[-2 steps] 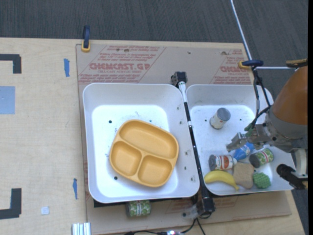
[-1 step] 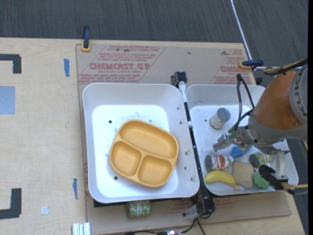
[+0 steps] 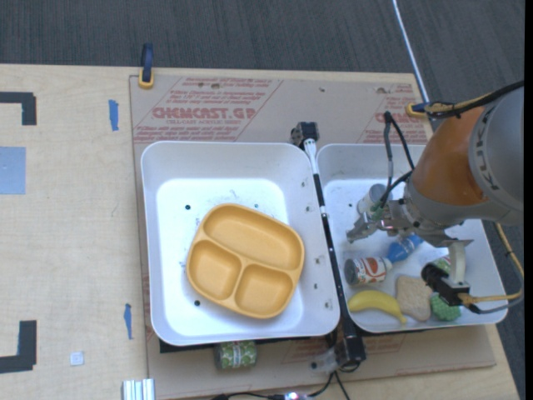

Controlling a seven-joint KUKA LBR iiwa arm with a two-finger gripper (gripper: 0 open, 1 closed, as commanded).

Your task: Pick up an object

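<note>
1. Nearest the camera, a green jar point(image 3: 237, 355) lies on its side on the counter point(image 3: 67, 248). It sits just outside the front wall of the left bin point(image 3: 151, 223), well apart from my fingers point(image 3: 360, 230) and off to their left in the view.
2. My fingers hang low over the right bin point(image 3: 350, 182), near its middle and close to the wall it shares with the left bin. I cannot tell how far apart they stand or whether anything sits between them.
3. Just in front of my fingers, toward the camera, a small can point(image 3: 369, 269) with a red and white label lies on its side, near them but apart.
4. A blue thing point(image 3: 405, 247) lies just beside my fingers on the view's right, partly under my wrist and too blurred to name.
5. Past the can, farther from my fingers, a banana point(image 3: 376, 303) lies along the right bin's front wall. A tan slice point(image 3: 412, 297) touches the banana's right end, and a green lump point(image 3: 445, 311) lies against the slice's far side.
6. Across the shared wall, well to the left of my fingers in the view, a yellow plate point(image 3: 246, 259) with three compartments lies flat in the left bin.
7. Both bins stand on a pale board point(image 3: 208, 111) with red lettering, which rests on the counter.
</note>
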